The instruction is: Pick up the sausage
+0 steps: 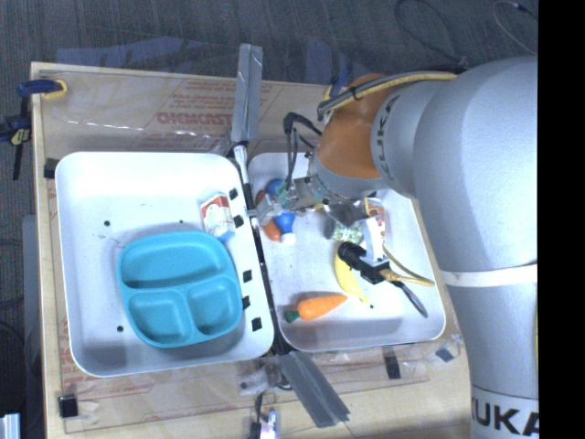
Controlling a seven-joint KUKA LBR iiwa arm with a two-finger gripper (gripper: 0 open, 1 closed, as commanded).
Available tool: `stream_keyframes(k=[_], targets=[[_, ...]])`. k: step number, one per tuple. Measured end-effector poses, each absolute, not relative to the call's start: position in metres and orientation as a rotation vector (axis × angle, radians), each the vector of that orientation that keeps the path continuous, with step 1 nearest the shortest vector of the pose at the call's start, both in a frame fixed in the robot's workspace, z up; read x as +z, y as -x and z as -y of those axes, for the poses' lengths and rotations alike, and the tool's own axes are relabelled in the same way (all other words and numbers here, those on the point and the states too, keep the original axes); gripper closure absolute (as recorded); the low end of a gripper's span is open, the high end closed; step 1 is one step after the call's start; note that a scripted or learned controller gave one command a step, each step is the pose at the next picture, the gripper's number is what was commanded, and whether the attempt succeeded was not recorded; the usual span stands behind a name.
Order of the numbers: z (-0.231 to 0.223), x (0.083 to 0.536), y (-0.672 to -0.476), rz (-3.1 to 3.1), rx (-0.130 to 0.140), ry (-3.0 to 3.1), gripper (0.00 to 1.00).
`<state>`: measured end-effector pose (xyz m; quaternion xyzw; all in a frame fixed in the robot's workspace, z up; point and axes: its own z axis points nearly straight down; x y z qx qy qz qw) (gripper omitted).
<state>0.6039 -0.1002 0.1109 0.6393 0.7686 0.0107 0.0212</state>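
A short reddish-brown sausage (271, 230) lies in the right bin (402, 323), close to its left wall. A small blue and white item (286, 225) touches it on the right. My gripper (280, 207) hangs low over the bin's upper left part, just above the sausage and these pieces, reaching left from the orange-banded wrist (347, 149). The wrist and clutter hide the grip, and I see nothing lifted.
The right bin also holds a carrot (315, 307) near the front, a banana (349, 279) and a red-white packet (375, 219) under the arm. In the left bin (82, 245) sit a blue divided tray (178, 286) and a small carton (217, 216).
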Motion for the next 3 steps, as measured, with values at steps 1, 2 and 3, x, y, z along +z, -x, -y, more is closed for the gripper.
stream_keyframes(k=[1, 2, 3], targets=[[0.102, 0.111, -0.59, -2.512, 0.029, -1.816, 0.0], [0.116, 0.106, -0.656, -2.754, -0.027, -1.532, 0.0], [0.138, 0.092, -0.537, -2.792, -0.002, -1.442, 0.0]])
